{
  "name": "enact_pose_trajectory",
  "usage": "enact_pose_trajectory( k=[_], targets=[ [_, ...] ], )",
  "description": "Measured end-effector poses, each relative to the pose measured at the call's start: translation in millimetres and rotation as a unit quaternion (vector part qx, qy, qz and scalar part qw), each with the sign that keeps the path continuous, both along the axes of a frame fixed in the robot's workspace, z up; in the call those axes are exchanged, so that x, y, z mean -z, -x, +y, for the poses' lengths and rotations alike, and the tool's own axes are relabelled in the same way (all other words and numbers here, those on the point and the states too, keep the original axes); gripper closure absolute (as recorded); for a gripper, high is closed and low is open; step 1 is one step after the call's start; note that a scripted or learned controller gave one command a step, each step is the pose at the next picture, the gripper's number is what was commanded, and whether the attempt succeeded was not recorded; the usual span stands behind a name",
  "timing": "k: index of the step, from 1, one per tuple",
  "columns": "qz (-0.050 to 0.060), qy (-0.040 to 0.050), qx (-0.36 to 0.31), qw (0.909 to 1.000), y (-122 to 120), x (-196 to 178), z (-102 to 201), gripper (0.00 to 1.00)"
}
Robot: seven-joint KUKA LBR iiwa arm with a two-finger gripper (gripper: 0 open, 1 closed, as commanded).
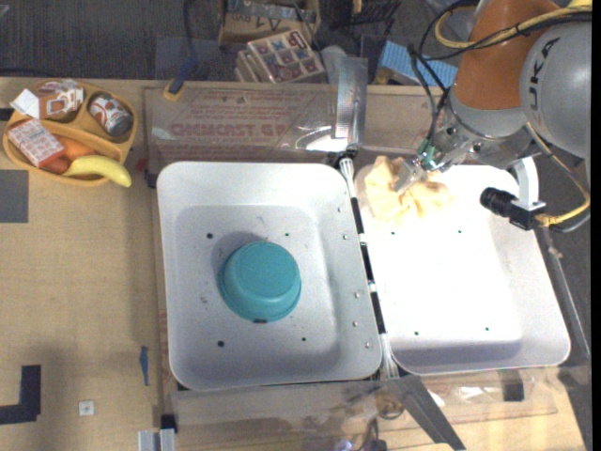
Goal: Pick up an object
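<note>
The cloth (402, 194), a pale yellow crumpled piece, lies in the far-left corner of the right bin (470, 289), close against the rim that divides the two bins. The gripper (420, 165) is directly over its upper part, at or just above the fabric; the finger opening cannot be told from this view, nor whether any fabric is between the fingers, so no hold should be assumed. Handling judgement: the cloth appears light, soft and fully compliant, not fragile and not slippery. It will drape and stretch out when lifted and may drag along the bin floor before it clears. The best hold is on a raised fold or ridge near the middle of the heap, where the fingers can close on several layers; a pinch on a thin edge is likely to slip free. The nearness of the corner walls limits the approach, so a descent from straight above is preferable to a slanted one. The bin floor is smooth, white and shallow, offering little friction to keep the cloth in place. The left bin (188, 205) holds an upturned teal bowl (261, 281), well apart from the cloth. The bench (75, 280) is wood; a tray of toy food (68, 135) stands at its far-left corner. Boxes and cables lie behind the bins.
</note>
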State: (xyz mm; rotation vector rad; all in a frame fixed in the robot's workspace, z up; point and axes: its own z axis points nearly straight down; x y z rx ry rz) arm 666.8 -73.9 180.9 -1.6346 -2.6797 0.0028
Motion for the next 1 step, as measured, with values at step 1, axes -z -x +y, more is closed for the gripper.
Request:
enact_pose_trajectory(
  k=[1],
  targets=[
    [0.0, 0.0005, 0.048, 0.9989, -0.1, -47.8, -2.3, 1.0]
  ],
)
